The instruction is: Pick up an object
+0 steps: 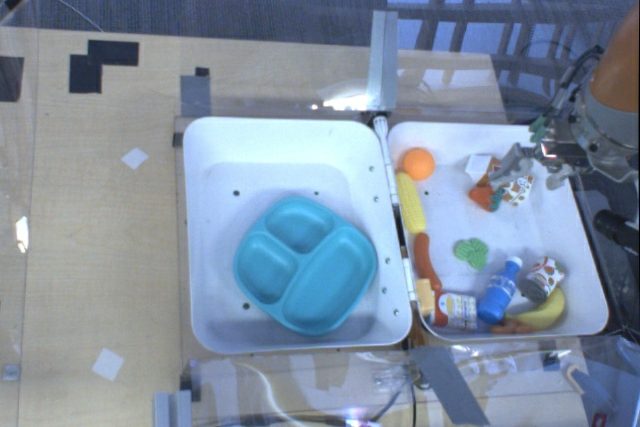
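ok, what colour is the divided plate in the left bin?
Light blue, turquoise-ish. The divided plate shows plainly in the camera view, lying in the left bin.

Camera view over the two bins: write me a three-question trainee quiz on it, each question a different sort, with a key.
1. True or false: the blue plate lies in the left bin.
2. What lies directly below the orange ball along the right bin's left wall? A) corn cob B) banana C) blue bottle
3. Fill in: the claw hangs over the right bin's upper ____ corner.

Key
1. True.
2. A: the corn cob; the banana and blue bottle lie near the bottom right.
3. Right.
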`<move>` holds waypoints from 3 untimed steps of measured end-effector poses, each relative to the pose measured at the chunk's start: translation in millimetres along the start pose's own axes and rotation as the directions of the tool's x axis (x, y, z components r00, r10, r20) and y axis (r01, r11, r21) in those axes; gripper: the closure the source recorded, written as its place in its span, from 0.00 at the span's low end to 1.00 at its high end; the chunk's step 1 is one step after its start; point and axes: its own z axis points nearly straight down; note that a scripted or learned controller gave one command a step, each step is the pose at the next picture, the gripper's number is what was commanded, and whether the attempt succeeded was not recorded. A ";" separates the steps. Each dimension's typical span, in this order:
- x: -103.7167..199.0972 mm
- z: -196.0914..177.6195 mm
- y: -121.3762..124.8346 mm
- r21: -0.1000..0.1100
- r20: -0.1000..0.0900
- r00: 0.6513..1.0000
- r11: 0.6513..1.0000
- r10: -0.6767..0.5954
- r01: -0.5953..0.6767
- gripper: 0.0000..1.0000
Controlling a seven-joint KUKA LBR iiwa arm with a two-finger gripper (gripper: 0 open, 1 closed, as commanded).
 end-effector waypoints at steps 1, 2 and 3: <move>-9.0 -49.5 -32.0 -0.004 0.001 1.000 1.000 0.023 -0.023 0.00; -42.6 45.0 -71.6 0.000 0.001 0.981 0.981 0.193 -0.193 0.00; -9.4 161.7 -66.9 -0.013 -0.006 0.888 0.888 0.459 -0.459 0.00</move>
